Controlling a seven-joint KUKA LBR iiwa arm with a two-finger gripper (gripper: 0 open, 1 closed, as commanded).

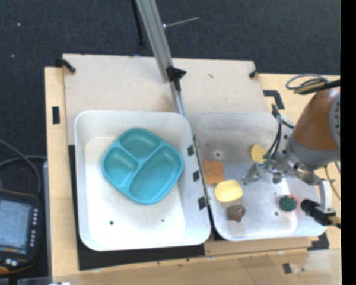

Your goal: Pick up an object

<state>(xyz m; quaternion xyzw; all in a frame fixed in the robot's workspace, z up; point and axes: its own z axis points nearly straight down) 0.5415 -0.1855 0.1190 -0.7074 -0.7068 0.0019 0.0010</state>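
Tabletop (pixel 118 79) carries 2 white bins. Left bin (pixel 92 218) holds a teal divided plate (pixel 143 165). Right bin (pixel 225 129) holds an orange block (pixel 213 172), yellow piece (pixel 228 190), brown lump (pixel 235 212) and green item (pixel 288 203). End effector (pixel 262 172) hangs low there; its grip I cannot tell.

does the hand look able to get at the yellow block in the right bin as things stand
Probably yes. The hand hangs over the right bin, close to the yellow block. The block's top is uncovered, though an orange piece and a brown lump crowd it.
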